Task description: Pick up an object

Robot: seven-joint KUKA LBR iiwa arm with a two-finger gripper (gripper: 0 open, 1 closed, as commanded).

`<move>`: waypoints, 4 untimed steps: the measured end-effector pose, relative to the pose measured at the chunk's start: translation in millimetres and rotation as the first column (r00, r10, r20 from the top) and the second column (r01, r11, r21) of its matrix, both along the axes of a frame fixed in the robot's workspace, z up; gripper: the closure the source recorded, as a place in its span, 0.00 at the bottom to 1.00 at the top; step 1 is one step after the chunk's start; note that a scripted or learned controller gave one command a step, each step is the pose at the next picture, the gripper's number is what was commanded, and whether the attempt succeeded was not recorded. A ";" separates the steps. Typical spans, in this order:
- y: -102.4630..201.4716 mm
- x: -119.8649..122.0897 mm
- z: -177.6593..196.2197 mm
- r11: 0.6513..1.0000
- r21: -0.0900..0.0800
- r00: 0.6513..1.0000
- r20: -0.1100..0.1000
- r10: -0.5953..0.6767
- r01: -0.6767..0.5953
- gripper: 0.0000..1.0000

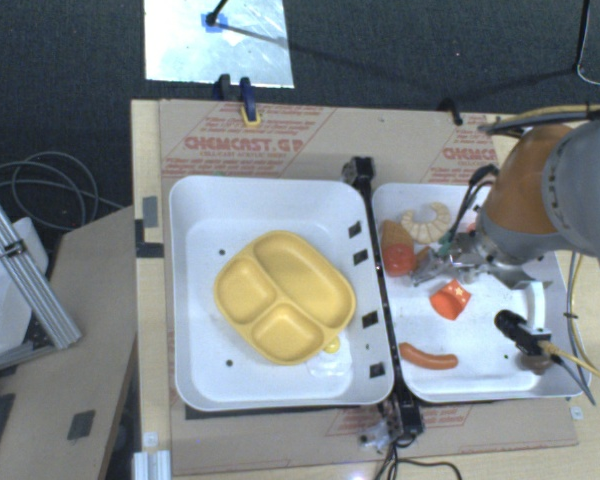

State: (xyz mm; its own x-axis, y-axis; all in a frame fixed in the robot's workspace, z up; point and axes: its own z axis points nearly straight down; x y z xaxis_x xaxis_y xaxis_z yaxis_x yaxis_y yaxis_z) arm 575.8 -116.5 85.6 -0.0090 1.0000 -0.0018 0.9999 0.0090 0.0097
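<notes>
Fingers of the gripper hang low in the right bin — I cannot tell if they are spread or pressed together. Just beside them lie a red round piece and an orange block. A sausage lies nearer the front wall. A yellow divided tray sits in the left bin.

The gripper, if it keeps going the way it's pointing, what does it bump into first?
Probably the red tomato-like toy. The gripper points toward the view's left, and that toy sits just ahead of its tip. Height is hard to judge from above, so it might pass over.
</notes>
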 end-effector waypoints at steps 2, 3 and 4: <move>19.4 13.5 0.6 1.000 0.001 1.000 -0.002 -0.001 0.001 0.00; 15.0 -38.6 -1.7 1.000 0.003 1.000 -0.013 -0.009 0.009 0.00; 0.0 16.8 -0.3 1.000 0.000 1.000 -0.003 -0.004 0.004 0.00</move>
State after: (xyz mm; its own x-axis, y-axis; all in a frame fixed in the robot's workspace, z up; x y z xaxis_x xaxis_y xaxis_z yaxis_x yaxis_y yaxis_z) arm 592.5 -116.5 85.3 -0.0054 1.0000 -0.0019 1.0000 0.0054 0.0064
